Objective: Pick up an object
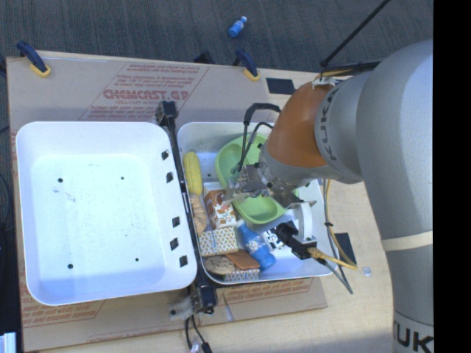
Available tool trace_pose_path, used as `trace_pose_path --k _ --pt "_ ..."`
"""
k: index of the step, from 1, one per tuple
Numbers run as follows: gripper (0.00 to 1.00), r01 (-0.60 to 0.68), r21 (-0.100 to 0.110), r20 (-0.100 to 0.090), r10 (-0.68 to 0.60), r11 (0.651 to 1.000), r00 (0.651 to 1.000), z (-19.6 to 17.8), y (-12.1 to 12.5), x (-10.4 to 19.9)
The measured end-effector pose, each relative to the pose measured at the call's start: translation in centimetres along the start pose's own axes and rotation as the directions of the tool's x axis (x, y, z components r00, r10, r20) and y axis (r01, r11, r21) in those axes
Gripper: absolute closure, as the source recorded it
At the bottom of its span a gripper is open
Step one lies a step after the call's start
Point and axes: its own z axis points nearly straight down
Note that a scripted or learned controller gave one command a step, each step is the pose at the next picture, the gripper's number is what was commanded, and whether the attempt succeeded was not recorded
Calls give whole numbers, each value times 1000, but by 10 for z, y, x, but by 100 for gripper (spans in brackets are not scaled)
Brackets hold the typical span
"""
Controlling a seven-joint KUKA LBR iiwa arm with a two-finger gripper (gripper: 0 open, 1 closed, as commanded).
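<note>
My gripper (249,188) hangs low inside the right bin (197,132), under the orange wrist band. It is over two light green bowl-like pieces, one (234,157) behind it and one (259,209) just in front. A yellow corn cob (193,173) lies along the bin's left wall. A small brown and white carton (219,207) sits left of the gripper. Near the front lie a blue bottle-like thing (255,247), a patterned box (218,241) and a brown flat piece (240,261). The arm hides the bin's right part.
The left white bin (44,134) stands beside the right one, joined by black clips (174,197). Both rest on a cardboard sheet (147,87) held by blue and yellow clamps (34,59). A small blue thing (236,26) lies on the floor behind.
</note>
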Motion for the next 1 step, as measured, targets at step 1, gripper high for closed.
trace_pose_path --k 1 --pt "0 -3 -1 5 3 1000 1000 0 0 -3"
